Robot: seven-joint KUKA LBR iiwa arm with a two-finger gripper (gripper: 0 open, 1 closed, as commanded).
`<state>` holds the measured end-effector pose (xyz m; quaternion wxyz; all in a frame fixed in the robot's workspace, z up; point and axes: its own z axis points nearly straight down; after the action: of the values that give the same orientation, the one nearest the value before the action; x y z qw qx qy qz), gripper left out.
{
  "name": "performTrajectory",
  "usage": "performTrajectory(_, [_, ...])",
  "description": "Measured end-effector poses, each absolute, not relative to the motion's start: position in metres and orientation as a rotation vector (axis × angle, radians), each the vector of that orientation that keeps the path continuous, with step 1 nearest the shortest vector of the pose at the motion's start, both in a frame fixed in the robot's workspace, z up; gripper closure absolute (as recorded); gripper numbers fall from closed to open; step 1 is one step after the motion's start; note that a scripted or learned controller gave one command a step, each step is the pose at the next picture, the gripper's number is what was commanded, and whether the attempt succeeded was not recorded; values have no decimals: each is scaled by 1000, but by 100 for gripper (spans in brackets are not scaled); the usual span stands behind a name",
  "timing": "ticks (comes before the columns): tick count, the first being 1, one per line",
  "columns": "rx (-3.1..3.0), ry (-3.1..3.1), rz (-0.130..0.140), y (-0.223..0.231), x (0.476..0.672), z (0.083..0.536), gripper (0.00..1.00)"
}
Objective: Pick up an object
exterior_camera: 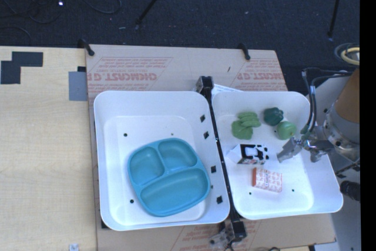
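The bench (41,144) carries a sheet of printed cardboard (147,70), and on that sit two shallow white bins side by side. The left bin (111,120) holds one thing, a blue divided plate (169,176) with three compartments, lying flat toward the bin's near side. The right bin (299,200) holds the small things: a pale green leafy piece (245,125), a darker green piece (272,116) beside it, a lighter green lump (286,129) just near that, a black-and-white item (252,153) close to the divider, and a red-and-white packet (267,180) lying flat nearer the front.

The arm (346,114) reaches in from the right, and its gripper (301,148) sits low over the right-hand part of the right bin, just below the lighter green lump and apart from the packet. The fingers look like grey metal prongs pointing toward the bin's middle; whether they are spread or closed cannot be told, and nothing is seen between them.

The step in hand appears to be the approach to a grasp, with no object lifted yet. The lighter green lump is the nearest candidate. To do it well, the gripper would need to centre over a single item and not the gap between neighbours, since the three green pieces sit close together and a closing grip could nudge one aside. The flat packet would likely be harder, offering little height to pinch. Keeping clear of the bin's right wall during descent also seems wise.
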<state>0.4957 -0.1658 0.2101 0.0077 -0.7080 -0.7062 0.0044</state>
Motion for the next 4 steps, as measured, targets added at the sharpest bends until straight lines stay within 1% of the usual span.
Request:
performTrajectory(1, [-2216, -2216, 6, -166, 498, 215, 0])
performTrajectory(3, [-2214, -2213, 8, -171, 510, 114, 0])
performTrajectory(4, [-2215, -2217, -8, -169, 514, 90, 0])
